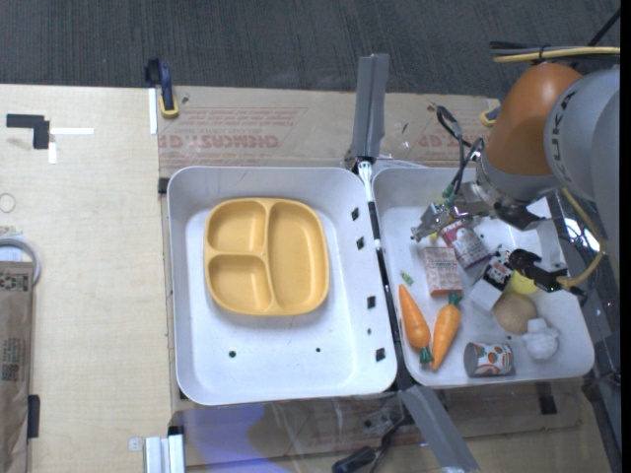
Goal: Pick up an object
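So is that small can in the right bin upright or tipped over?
Tipped: the can lies on its side on the right bin's floor, label facing up.

Even, diffuse overhead illumination is seen across the desk [89, 294]. Soft, short shadows are cast inside the white bins [286, 377], whose floors appear slightly washed out. Focus is moderately soft throughout; fine print is rendered illegible. Slight bowing is noted at frame edges.

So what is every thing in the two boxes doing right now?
Yellow plate: flat in the left bin, nothing on it.
Two carrots: lying side by side in the right bin.
Small can: on its side.
Snack packet: lying flat.
Gripper: low above the packet.
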Robot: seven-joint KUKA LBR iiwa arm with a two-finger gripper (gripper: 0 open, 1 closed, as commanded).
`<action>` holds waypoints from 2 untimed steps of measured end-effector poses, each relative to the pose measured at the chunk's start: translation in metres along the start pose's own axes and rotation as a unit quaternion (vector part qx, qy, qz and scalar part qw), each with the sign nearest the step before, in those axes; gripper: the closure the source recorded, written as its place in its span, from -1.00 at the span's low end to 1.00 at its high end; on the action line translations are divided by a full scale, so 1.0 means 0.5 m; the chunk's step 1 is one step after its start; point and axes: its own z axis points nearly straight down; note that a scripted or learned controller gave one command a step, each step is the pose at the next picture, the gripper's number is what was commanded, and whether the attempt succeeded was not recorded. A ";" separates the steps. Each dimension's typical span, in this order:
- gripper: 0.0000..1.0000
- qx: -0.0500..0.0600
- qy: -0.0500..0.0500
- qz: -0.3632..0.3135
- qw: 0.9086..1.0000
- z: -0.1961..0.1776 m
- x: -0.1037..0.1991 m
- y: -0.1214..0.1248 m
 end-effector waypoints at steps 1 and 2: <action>1.00 -0.001 -0.002 0.002 1.000 -0.021 -0.006 0.001; 1.00 0.007 0.005 -0.112 0.994 -0.262 0.112 0.097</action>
